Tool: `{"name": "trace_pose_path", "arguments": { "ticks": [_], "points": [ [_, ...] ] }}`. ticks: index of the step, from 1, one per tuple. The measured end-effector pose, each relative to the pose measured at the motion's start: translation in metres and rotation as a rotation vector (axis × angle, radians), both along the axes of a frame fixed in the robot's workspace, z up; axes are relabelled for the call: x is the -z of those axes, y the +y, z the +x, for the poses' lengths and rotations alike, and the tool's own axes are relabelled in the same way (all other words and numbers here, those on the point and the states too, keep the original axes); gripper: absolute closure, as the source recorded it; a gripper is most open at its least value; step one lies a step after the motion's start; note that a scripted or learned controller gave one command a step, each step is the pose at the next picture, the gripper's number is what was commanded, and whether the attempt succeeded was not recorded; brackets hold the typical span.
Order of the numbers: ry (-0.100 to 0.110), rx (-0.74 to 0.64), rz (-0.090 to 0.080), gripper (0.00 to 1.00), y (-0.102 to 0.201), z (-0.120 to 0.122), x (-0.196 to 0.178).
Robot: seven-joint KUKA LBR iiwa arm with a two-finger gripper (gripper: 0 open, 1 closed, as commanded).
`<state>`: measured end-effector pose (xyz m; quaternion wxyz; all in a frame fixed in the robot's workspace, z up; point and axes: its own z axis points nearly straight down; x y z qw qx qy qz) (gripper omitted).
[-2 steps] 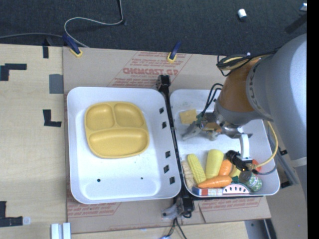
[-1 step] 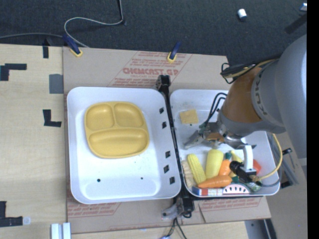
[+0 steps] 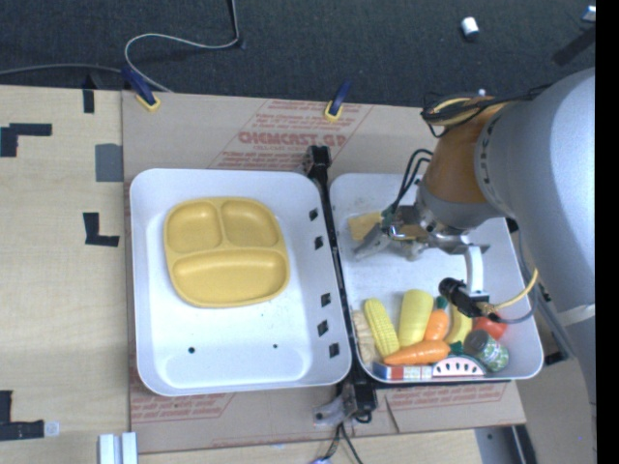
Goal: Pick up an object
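The two-finger metal gripper (image 3: 372, 240) sat low in the upper left part of the right-hand shallow white bin (image 3: 522, 365), its grey tips pointing toward the divider between the bins. Whether it was parted or closed could not be told from this angle. A small pale yellow block (image 3: 363, 225) lay right against the tips, on their upper side; it was not clear that anything was gripped. Behind the tool, the orange band (image 3: 455, 167) and the bulky grey arm (image 3: 556, 172) filled the right of the view. Along the bin's near edge lay a heap of plastic toy food: a yellow corn cob (image 3: 381, 325), an orange carrot (image 3: 416, 353) and more pieces. The left-hand white bin (image 3: 232, 365) held a yellow three-compartment plate (image 3: 227, 250).
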<state>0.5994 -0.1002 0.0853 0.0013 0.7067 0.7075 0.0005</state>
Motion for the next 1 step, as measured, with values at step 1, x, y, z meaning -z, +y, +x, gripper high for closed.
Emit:
{"name": "trace_pose_path", "arguments": {
  "ticks": [1],
  "points": [
    [0.004,0.003,0.001,0.00,0.0032,-0.1059,0.0001]
  ]
}}
